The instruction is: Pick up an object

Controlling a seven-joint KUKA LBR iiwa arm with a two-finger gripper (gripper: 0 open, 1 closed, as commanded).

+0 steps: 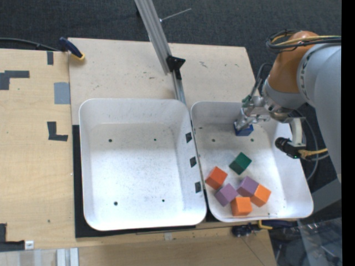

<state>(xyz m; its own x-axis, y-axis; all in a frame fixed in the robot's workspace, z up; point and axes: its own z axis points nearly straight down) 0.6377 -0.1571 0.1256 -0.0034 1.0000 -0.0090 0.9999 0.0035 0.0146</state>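
At the upper right of the right bin [288, 198], the jaws [244, 125] pinch a blue cube [243, 129]; 3 orange, 2 purple and 1 green cube [240, 163] lie below.

Floor is dark grey carpet [233, 15] all along the top, and a light plywood bench top [127, 71] sits on it with grey and black tape marks [61, 93] way off on the side far from the arm. A silver metal rail [152, 24] slants down across the bench, and a blue-and-yellow clamp [72, 47] sits at the bench's far top corner.
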